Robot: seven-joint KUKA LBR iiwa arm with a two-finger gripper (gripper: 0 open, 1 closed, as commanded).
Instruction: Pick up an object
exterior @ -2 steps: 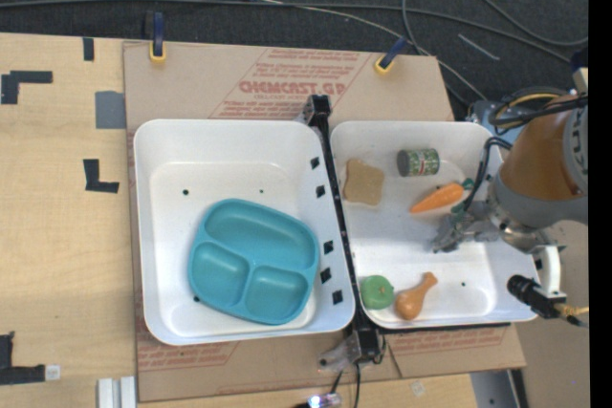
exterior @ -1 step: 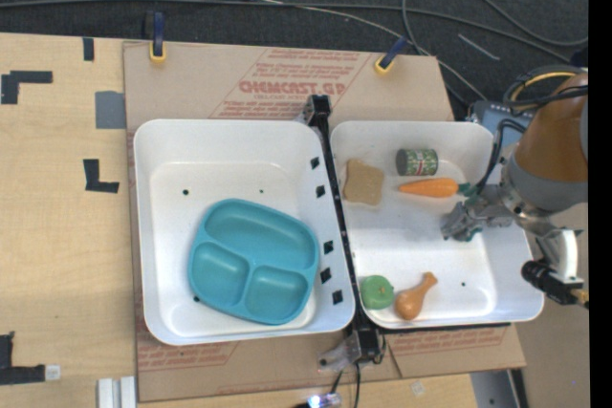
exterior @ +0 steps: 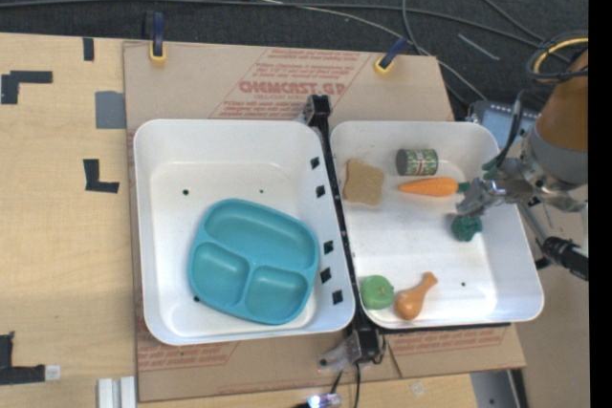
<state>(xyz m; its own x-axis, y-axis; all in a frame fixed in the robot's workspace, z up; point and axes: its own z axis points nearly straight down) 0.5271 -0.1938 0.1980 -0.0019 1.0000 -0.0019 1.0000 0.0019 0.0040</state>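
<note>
Here, the gripper [exterior: 475, 198] is seen just above the dark green object [exterior: 466, 226]; whether it is released or clenched cannot be told.

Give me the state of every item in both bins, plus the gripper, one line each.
Blue divided tray: flat in the left bin, compartments bare.
Green can: on its side, right bin.
Carrot: lying flat, tip pointing left.
Bread slice: flat by the divider.
Green apple: near front edge.
Drumstick: lying beside the apple.
Dark green toy: just below the gripper.
Gripper: low over right bin; grasp unclear.
</note>
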